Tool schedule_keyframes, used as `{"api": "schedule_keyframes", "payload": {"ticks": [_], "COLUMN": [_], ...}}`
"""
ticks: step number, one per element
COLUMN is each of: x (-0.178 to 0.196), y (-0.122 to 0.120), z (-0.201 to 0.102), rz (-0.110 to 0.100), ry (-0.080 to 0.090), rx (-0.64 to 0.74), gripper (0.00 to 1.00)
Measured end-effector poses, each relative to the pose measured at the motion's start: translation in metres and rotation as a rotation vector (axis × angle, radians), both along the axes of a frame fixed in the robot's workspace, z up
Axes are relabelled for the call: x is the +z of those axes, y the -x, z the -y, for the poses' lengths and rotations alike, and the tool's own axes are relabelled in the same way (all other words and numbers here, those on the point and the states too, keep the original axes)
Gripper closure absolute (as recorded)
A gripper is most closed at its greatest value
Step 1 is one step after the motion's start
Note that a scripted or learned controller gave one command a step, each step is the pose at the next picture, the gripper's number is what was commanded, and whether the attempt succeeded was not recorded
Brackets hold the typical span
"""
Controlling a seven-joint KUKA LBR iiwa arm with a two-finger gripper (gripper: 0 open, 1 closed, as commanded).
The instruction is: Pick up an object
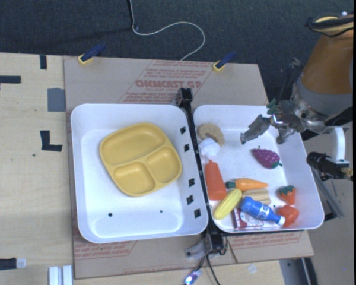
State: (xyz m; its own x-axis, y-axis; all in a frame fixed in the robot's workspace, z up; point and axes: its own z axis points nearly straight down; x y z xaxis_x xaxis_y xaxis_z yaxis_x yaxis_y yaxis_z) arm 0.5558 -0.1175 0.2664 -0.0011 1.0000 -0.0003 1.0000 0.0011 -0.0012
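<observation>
Open gripper (267, 133) above the right bin (311, 186), holding nothing, with toy food crowding the bin's near end.

Nearest in that bin lie a blue bottle (261, 210), a corn cob (227, 203), a red pepper (289, 216) and a strawberry (287, 193), over a flat card mostly hidden beneath them. Just beyond sit a carrot (249, 184) and an orange bottle (213, 177) with a white cap. The grapes (266, 157) lie apart, just near of the 2 spread fingers. A bagel (210, 132) rests by the divider. The left bin (86, 159) holds a yellow 3-part plate (140, 158). Both bins sit on cardboard (160, 82) held by 2 clips, on a wooden bench (18, 177); dark carpet (59, 10) and a white cable (166, 28) lie beyond.
</observation>
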Motion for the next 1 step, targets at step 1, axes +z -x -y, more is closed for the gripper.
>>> {"api": "schedule_keyframes", "payload": {"ticks": [1], "x": [0.0098], "y": [-0.0001], "z": [-0.0007], "rz": [-0.001], "ry": [0.000], "rx": [0.001], "gripper": [1.00]}}
